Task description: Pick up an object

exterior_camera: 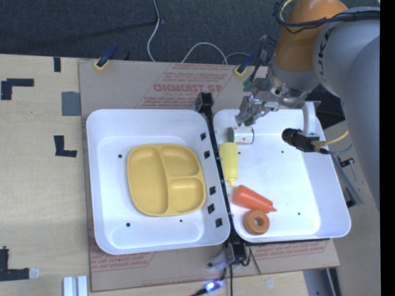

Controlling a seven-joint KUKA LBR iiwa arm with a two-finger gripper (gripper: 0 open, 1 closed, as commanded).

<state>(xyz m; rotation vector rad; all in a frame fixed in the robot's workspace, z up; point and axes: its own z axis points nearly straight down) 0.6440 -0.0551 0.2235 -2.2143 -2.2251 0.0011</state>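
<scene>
My gripper (249,114) hangs over the back left corner of the right bin (321,184), below the orange wrist band. Just in front of it a small white cylinder (242,135) with a red stripe lies on the bin floor, apart from the gripper as far as I can see. A yellow bottle (229,162) lies along the bin's left wall. Nearer the front are an orange carrot (252,198) and a brown doughnut (257,222).
The left bin (105,165) holds a yellow divided plate (166,179). A black divider (213,159) runs between the bins. A black cable fitting (299,139) juts over the right bin's right side. The grey arm covers the back right.
</scene>
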